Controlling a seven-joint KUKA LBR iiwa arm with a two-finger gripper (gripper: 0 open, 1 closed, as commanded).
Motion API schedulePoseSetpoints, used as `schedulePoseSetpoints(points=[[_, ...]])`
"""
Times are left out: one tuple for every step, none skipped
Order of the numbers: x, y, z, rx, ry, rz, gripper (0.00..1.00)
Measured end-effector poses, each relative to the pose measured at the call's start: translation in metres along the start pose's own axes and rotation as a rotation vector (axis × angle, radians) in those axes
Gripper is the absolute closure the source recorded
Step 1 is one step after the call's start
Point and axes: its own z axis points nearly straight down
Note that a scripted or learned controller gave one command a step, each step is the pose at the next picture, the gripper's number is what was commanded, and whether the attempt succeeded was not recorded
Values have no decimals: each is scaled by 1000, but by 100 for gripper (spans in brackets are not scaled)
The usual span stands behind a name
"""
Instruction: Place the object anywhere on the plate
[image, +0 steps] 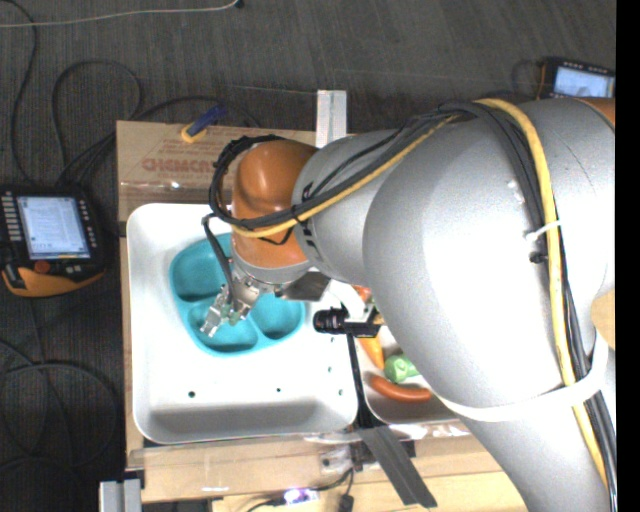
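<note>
Grey arm (470, 260) looms over two white bins, its jaws (222, 315) low above the teal plate.

From the single overhead camera view, one teal sectioned plate (200, 275) lies in the left bin (160, 390), directly beneath the jaws. Whether they are apart or clamped on anything, I cannot tell; no object is clearly visible between them. Toward the arm side of the jaws, the right bin (400, 412) holds about three items: an orange one (395, 388), a green one (402, 368), another orange piece (368, 350). The task's object is probably among these, or hidden.
</note>
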Motion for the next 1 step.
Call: schedulePoseSetpoints(points=[[4,1,0,3,9,-3,0]])
